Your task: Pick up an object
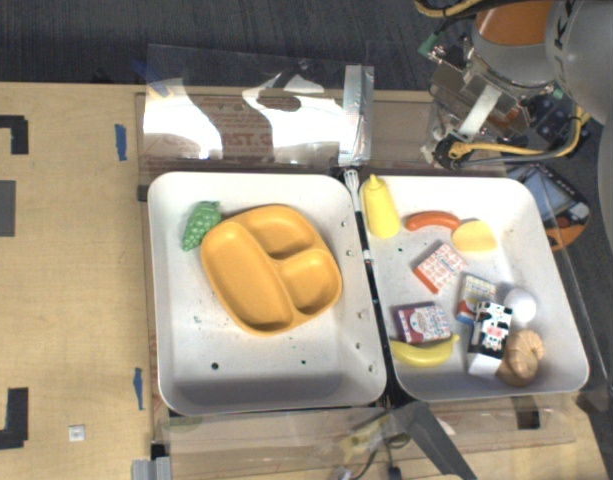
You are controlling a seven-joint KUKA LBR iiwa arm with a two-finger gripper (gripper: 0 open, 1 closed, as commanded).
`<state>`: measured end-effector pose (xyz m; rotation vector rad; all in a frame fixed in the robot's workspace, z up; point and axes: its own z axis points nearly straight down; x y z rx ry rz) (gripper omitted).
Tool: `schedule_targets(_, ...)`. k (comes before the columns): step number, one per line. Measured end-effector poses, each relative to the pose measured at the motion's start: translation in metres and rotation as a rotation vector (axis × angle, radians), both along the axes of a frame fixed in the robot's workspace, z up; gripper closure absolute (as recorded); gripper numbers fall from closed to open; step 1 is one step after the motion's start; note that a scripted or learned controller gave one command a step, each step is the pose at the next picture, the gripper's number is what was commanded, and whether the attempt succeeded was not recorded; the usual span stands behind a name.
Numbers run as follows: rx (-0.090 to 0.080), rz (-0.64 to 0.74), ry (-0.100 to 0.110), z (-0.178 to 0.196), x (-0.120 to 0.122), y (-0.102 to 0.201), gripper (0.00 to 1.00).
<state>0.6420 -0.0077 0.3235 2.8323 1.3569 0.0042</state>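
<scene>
Arm [531,28] up at top right, above and behind right bin [546,228]. Gripper [466,118] hangs over bench edge, grip state cannot be told.

Right bin crowded — yellow bottle [380,208] against divider, orange sausage [431,221], lemon [474,236], small cartons [439,266], banana [423,351], cow-print carton [491,333], potato [521,356].

Left bin [176,348] — orange sectioned tray [271,266], green grapes [198,224] touching its corner.

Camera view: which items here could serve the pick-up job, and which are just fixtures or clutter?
Candidates to pick:
yellow mustard bottle
orange sausage
yellow lemon
yellow banana
brown potato
black-and-white cow carton
green grape bunch
divided yellow plate

Lying about:
two shallow white bins
clear plastic sheet
</scene>
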Motion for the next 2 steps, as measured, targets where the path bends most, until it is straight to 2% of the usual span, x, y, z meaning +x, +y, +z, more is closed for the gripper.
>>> schedule_targets(1, -0.001, -0.46, 0.015, -0.134, -0.017, -0.011, 1.0)
schedule_targets(2, 0.004, -0.603, -0.001, -0.049, -0.048, 0.006, 1.0)
